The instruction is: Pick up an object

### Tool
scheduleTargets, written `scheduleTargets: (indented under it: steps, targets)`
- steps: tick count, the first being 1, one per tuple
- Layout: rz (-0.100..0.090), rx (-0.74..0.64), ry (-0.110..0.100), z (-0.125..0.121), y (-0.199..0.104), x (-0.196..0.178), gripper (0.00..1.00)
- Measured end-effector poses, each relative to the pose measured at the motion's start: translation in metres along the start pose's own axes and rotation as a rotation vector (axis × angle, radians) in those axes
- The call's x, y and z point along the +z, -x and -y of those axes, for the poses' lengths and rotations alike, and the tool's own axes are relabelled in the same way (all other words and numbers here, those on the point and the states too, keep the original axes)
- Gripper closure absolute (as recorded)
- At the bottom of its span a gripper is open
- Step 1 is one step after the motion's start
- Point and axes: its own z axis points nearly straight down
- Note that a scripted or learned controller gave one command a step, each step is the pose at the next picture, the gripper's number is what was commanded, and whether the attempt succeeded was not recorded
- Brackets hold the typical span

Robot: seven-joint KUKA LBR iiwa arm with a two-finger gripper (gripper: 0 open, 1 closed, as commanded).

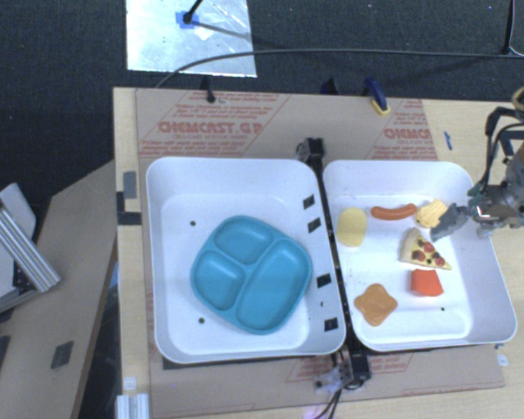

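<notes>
Jaws [448, 219] blurred beside yellow toy [431, 212]

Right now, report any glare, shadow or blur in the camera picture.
Camera view: lighting is even and soft; the foil sheet beyond the bench shows bright glare; the blue divided plate casts only a faint shadow in the left bin; the tool at the right bin's edge looks slightly blurred, while the toy pizza slice stays sharp.
</notes>
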Motion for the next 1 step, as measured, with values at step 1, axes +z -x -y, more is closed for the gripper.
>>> scheduleTargets:
  steps: [1]
  targets:
    - [0.002,-0.003,0.011,-0.0025,-0.0004,-0.0058,0.00]
